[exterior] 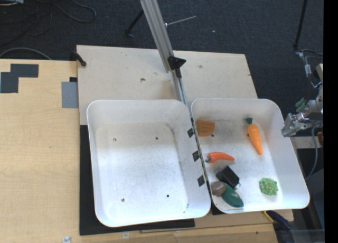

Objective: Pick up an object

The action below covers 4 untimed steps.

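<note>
**Objects grouped in right bin; gripper at right table edge**

While the arm sits outside the bins, all objects lie in the right bin (288, 147). A carrot (254, 137) lies near its far right side, a green ball (268, 186) near its near right corner. A red pepper (220, 157), black block (228, 176), brown piece (205, 127) and dark green item (231, 198) line its left wall. The gripper (297, 122) hangs beyond the right rim; its finger state cannot be told. The left bin (105, 131) adjoins.
</note>
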### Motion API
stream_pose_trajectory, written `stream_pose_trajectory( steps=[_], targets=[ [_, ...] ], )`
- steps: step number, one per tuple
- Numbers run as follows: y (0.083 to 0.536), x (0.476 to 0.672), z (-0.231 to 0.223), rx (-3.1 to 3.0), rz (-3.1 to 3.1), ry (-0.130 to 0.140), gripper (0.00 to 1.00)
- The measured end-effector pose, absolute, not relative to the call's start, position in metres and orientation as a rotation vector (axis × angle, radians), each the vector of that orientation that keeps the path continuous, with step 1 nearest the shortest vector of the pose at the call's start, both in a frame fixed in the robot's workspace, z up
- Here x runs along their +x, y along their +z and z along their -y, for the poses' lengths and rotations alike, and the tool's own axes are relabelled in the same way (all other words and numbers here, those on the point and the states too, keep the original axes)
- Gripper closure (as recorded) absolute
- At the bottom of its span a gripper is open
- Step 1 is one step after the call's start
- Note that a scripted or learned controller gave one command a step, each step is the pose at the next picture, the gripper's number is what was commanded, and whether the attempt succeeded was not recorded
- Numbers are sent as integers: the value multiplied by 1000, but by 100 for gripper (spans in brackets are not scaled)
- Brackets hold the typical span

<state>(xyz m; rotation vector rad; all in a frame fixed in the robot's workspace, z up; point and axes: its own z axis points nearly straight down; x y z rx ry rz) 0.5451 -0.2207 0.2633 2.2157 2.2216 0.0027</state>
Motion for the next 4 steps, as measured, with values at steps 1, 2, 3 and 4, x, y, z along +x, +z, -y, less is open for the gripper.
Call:
stream_pose_trajectory(
  steps=[1,2,3,4],
  targets=[
    [264,548,175,2220,-2228,0,100],
    [250,563,128,2220,-2230,-1,100],
    [235,574,75,2221,-2230,-2,100],
    [224,586,25,2221,-2229,-2,100]
  ],
)
